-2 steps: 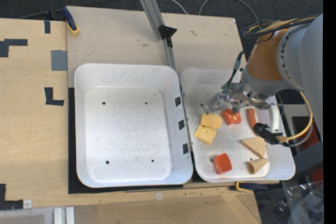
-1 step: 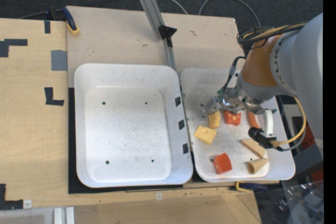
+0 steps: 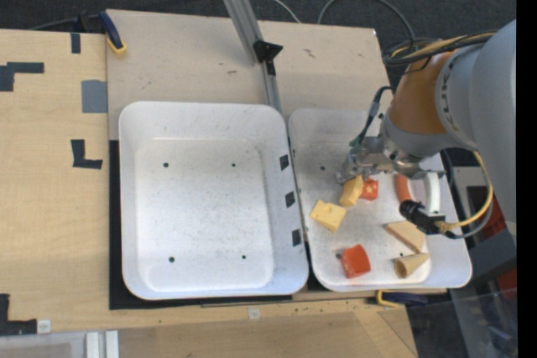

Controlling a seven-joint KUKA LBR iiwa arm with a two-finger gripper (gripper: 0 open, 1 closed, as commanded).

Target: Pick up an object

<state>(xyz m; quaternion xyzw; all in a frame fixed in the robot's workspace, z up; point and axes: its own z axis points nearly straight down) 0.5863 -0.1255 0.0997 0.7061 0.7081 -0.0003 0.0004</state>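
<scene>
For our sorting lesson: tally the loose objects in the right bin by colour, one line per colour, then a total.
Yellow: 2, a block and a piece at the gripper
Red/orange: 3
Tan: 2, a wedge and a cone
Total: 7

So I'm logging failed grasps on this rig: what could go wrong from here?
The gripper sits low over a small yellow piece with a red piece right against it, so it may catch both or nudge one aside. The yellow block lies close by and could get bumped. The pieces are small, so a slip seems likely.
</scene>
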